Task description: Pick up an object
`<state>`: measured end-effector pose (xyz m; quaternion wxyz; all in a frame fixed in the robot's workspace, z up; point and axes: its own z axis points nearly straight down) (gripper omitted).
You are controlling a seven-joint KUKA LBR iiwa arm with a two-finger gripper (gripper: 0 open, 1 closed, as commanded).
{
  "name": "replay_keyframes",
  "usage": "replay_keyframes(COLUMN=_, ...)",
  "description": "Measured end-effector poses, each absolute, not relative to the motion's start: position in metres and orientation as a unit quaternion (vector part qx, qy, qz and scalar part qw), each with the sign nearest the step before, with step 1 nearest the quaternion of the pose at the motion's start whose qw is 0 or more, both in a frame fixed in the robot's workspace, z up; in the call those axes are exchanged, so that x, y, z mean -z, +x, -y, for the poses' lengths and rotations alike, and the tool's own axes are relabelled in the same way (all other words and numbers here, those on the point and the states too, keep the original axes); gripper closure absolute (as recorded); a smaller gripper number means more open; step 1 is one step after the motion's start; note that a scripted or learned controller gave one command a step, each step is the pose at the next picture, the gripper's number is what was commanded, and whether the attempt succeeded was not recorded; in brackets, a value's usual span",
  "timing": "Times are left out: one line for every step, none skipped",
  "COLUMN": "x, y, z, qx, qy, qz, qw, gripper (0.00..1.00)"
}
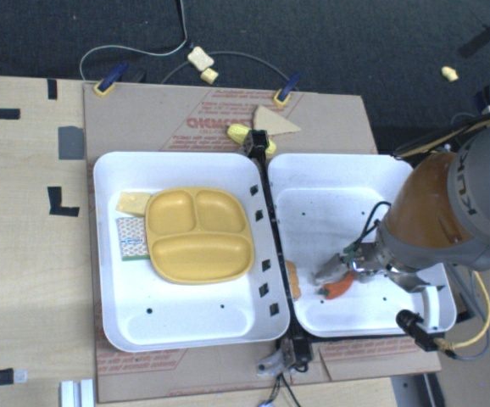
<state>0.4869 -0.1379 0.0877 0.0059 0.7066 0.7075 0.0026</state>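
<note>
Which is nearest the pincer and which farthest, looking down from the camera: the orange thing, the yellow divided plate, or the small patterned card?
1. Orange thing: right bin, just below the pincer.
2. Yellow divided plate: left bin, middle.
3. Small patterned card: left bin, beyond the plate's left edge.

We see a grey arm [482,202] with a broad orange band [427,206] above the wrist. The band is rounded and glossy. A thin black cable [372,219] loops along it toward the metal gripper [334,271], whose parts look silver and dark. Dark lettering marks the grey shell near the edge.
</note>
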Motion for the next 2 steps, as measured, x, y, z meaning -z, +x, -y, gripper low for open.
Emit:
replay_keyframes(x=-0.098, y=0.487, z=0.139, qx=-0.0015, qy=0.708, qz=-0.707, qw=0.005, gripper=1.0)
replay_keyframes(x=-0.188, y=0.546, z=0.065, qx=-0.002, qy=0.705, qz=-0.709, qw=0.002, gripper=1.0)
